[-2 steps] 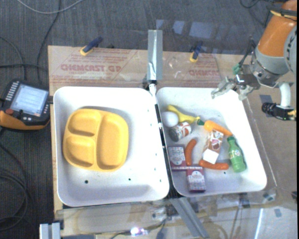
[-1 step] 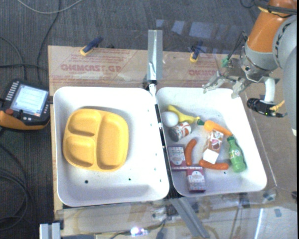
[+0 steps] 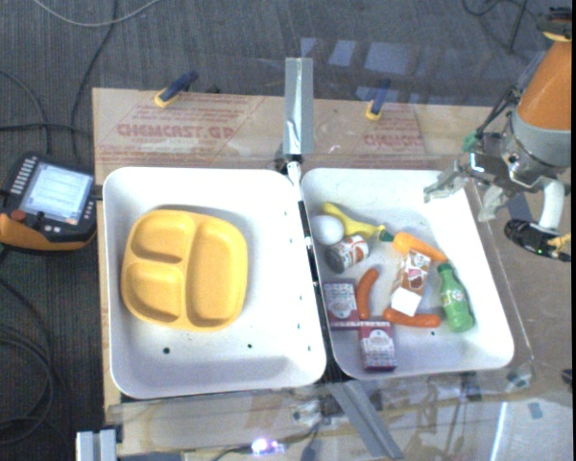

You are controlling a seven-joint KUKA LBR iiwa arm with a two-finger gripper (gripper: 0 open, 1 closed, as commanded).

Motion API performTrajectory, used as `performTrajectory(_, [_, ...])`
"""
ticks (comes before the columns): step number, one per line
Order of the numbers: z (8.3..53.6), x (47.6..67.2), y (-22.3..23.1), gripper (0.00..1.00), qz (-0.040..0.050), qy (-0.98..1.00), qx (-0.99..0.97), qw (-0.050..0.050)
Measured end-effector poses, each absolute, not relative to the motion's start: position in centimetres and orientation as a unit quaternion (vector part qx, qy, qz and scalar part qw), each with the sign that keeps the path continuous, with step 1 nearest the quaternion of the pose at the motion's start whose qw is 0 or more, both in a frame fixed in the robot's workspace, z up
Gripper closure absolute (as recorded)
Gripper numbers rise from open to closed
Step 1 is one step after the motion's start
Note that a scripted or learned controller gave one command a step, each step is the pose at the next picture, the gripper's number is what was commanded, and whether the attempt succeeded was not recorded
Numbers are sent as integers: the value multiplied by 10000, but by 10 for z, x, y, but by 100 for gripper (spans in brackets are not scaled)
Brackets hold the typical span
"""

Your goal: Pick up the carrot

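Hand spread over right bin's far rim, well apart from carrot.

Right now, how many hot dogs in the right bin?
2. One hot dog stands near the middle; the other hot dog lies below it, toward the green bottle. More may be hidden.

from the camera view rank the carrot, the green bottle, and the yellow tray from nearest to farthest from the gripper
1. The carrot, upper part of the right bin, nearest the gripper.
2. The green bottle, lower along that bin's right side.
3. The yellow tray, in the left bin, farthest.
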State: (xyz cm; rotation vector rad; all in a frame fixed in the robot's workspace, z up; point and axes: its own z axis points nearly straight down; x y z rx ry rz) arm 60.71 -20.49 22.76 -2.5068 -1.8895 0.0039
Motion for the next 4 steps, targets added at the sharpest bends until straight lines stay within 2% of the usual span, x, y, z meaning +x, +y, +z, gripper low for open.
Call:
performTrajectory(1, [95, 609, -198, 0, -7, -6428, -7661, 4])
performTrajectory(2, [103, 609, -196, 100, -13, -6435, -7654, 28])
performTrajectory(3, [111, 609, -194, 100, -17, -6443, -7647, 46])
performTrajectory(4, [180, 564, -174, 100, 8, -5928, -8053, 19])
